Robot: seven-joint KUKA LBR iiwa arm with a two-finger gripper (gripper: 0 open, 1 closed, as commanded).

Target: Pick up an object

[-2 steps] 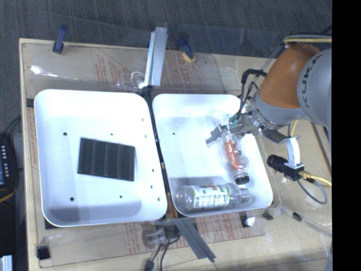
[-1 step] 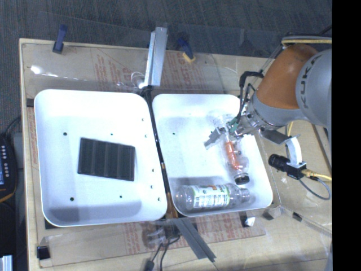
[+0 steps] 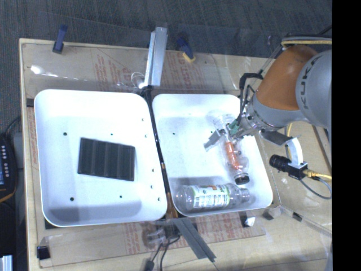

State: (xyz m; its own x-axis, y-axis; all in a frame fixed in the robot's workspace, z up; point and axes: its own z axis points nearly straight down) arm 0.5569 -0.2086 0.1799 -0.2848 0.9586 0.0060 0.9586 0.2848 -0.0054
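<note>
Red print on the bench [image 3: 186,239] and the clear bottle's label [image 3: 210,197] are too blurred to read.

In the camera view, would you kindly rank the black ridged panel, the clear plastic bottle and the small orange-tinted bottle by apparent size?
1. Black ridged panel, left bin.
2. Clear plastic bottle, lying along the right bin's near wall.
3. Small orange-tinted bottle, just below the gripper.
</note>
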